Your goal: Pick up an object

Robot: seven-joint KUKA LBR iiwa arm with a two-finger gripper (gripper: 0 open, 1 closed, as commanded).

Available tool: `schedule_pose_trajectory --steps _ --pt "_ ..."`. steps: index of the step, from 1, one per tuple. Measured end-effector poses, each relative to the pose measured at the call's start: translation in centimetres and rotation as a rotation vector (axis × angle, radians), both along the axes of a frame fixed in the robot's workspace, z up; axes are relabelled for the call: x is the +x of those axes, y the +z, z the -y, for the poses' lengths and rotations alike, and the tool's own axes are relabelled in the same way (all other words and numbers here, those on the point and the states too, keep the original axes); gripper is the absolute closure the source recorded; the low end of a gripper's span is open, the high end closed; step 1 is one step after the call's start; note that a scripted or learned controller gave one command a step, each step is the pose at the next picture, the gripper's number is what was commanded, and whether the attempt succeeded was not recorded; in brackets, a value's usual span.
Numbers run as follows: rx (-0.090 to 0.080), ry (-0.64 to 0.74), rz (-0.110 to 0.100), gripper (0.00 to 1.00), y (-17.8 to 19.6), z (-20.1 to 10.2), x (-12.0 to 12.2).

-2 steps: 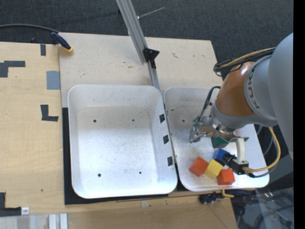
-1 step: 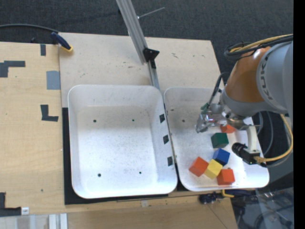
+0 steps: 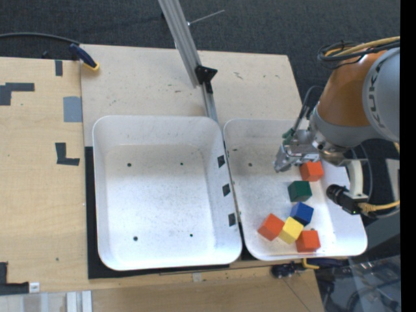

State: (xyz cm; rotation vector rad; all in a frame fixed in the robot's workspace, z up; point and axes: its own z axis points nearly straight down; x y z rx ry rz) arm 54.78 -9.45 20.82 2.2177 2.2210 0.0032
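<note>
Several small blocks lie in the right bin (image 3: 257,142): an orange block (image 3: 312,170) near the right wall, a dark green block (image 3: 299,190) below it, a blue block (image 3: 301,212), a yellow block (image 3: 292,229), and two more orange blocks (image 3: 271,227) (image 3: 308,240) near the front. My gripper (image 3: 288,160) hangs over the right bin, just left of the upper orange block and above the green one. Nothing shows between its fingers.
The left bin (image 3: 104,174) stands beside the right one, sharing a divider rim. A slanted metal rail (image 3: 185,41) runs from the top down to the bins' junction. The grey and orange arm (image 3: 354,99) fills the right side above the bin.
</note>
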Motion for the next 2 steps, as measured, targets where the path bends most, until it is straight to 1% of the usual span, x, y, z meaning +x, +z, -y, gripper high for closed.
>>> schedule_pose_trajectory --steps 1,2 --pt "0.003 0.005 -0.005 1.0 -0.7 -5.5 1.1" --pt "0.003 0.005 -0.004 1.0 0.8 -10.4 1.7"
